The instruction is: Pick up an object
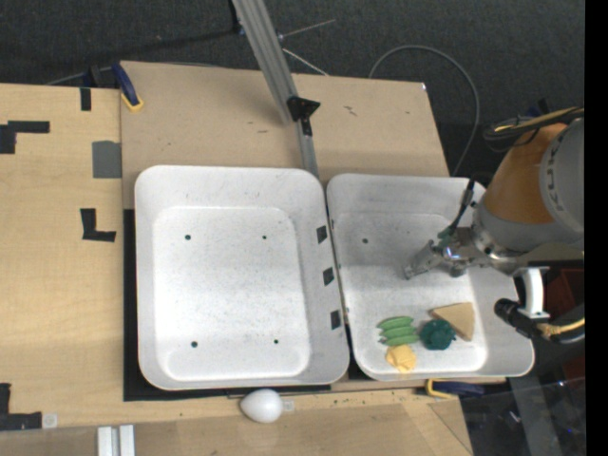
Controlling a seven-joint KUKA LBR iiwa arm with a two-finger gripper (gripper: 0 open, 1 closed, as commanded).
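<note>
- We see the arm (532, 193) entering at the right edge, its gripper (418, 266) low over the middle of the right bin (380, 207).
- We cannot tell how the jaws stand; nothing is visible between them.
- Lower right of that bin: a green pod (397, 329), yellow piece (402, 356), dark green lump (437, 334) and tan wedge (458, 318), clustered well below the gripper.
- Left bin (228, 188) at centre frame.
- White egg (261, 406) on the counter (190, 112), bottom centre.

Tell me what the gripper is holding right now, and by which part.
Nothing is held. The gripper sits over bare floor of the right bin, apart from the green piece, yellow piece, teal piece and tan wedge.
</note>
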